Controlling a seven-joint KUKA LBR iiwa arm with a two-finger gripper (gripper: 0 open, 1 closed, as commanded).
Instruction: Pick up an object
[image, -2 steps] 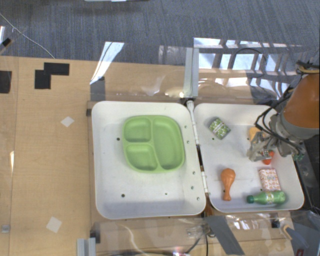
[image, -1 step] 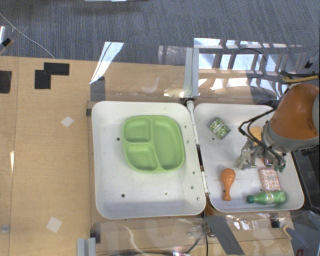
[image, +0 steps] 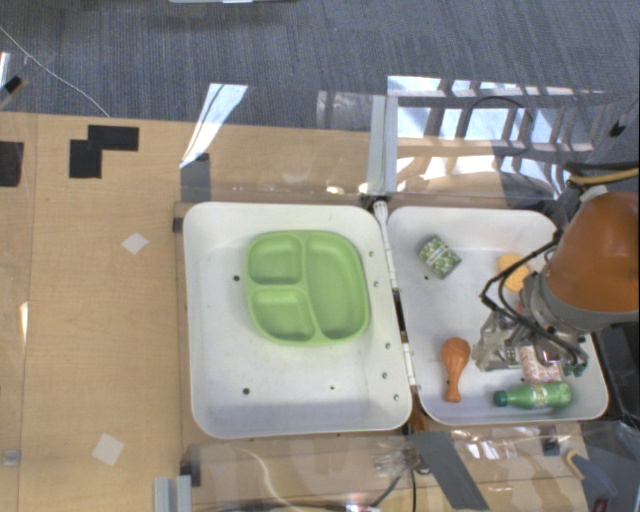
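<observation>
the gripper (image: 503, 345) hangs low over the right bin (image: 470, 232), near its front right part; whether it is parted or closed cannot be told. just in front of it lies a green bottle (image: 532, 397) on its side, and a small pinkish packet (image: 540, 366) sits beside the gripper. a chicken drumstick toy (image: 455, 366) lies to its left, apart from it. a small green packet (image: 438, 256) rests toward the back of the bin, and an orange piece (image: 512, 270) shows partly under the arm (image: 598, 265). the left bin (image: 210, 330) holds a green divided plate (image: 305, 286).
</observation>
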